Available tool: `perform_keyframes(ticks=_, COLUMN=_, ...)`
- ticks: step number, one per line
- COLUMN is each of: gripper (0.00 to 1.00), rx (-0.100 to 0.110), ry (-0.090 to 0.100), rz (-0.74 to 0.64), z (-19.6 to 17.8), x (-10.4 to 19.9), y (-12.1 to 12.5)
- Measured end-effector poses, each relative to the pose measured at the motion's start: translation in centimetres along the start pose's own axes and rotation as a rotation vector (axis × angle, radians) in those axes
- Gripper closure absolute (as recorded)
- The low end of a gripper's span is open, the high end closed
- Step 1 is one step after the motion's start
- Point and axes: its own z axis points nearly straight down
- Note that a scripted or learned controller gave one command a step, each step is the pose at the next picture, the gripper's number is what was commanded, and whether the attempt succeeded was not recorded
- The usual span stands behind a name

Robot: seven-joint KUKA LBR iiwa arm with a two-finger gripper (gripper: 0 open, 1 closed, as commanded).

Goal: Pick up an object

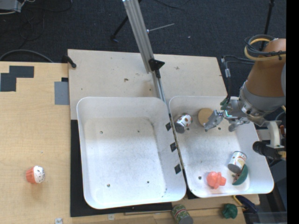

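Near rim, right bin point(261, 188): pink object point(215, 179), small can point(237, 161) and dark green piece point(241, 176), close together.
Can axis: long axis seems tilted, top toward the far right.
Mid bin: end effector point(214, 122) just beside a tan disc point(204, 116), likely the target; nothing seen between its fingers; open or closed, cannot tell.
Disc: lies flat, no clear long axis.
Step advice: centre over the disc, descend straight, clear of the small round object point(183, 122).

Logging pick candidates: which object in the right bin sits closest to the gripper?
The tan round disc, just left of the gripper. The small can lies further left; the other can, pink toy and green piece sit lower down.
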Motion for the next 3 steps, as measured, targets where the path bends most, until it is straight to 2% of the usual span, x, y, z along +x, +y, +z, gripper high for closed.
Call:
perform_keyframes(ticks=1, gripper=0.00, rx=-0.005, ry=-0.001, rz=0.002, z=-0.2, x=-0.1, y=0.1)
perform_keyframes(ticks=2, gripper=0.00, rx=0.002, ry=0.000, rz=0.001, z=5.9, x=-0.1, y=-0.8)
perform_keyframes(ticks=3, gripper=0.00, rx=0.000, ry=0.000, rz=0.001, z=10.3, x=-0.4, y=-0.8)
